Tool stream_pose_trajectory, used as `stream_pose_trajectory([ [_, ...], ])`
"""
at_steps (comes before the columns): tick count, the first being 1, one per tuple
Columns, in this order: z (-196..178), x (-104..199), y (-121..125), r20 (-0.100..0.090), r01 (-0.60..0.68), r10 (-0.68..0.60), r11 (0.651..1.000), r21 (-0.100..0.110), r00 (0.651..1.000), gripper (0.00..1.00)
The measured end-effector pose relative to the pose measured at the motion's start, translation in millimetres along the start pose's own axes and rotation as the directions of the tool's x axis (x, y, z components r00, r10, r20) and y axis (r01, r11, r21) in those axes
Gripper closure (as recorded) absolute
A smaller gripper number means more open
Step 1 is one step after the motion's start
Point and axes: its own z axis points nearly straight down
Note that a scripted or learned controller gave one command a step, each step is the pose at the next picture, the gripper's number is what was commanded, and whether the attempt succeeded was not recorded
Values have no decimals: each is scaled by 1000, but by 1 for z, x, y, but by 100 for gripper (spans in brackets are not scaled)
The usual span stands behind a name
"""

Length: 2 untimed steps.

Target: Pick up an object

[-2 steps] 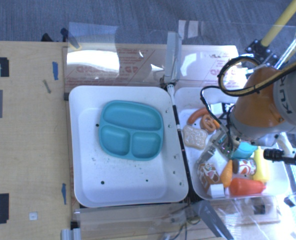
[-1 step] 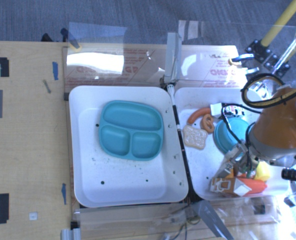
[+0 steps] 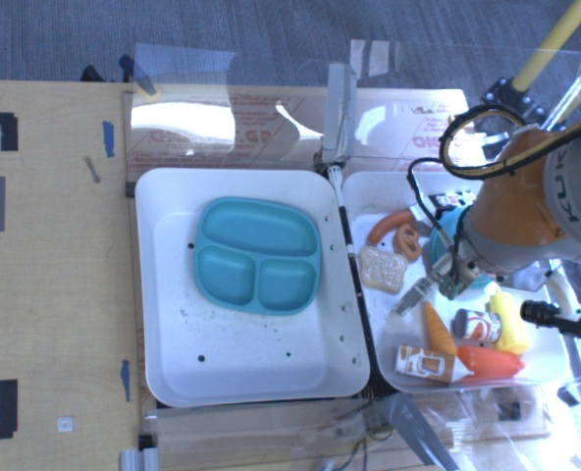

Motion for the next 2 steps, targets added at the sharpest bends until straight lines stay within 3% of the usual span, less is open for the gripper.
stream_pose_trajectory([
  [1,-1,-69,69,-47,-31,33,998,46,998,0],
  [2,-12,-76,68,-15,-31,32,999,36,999,100],
])
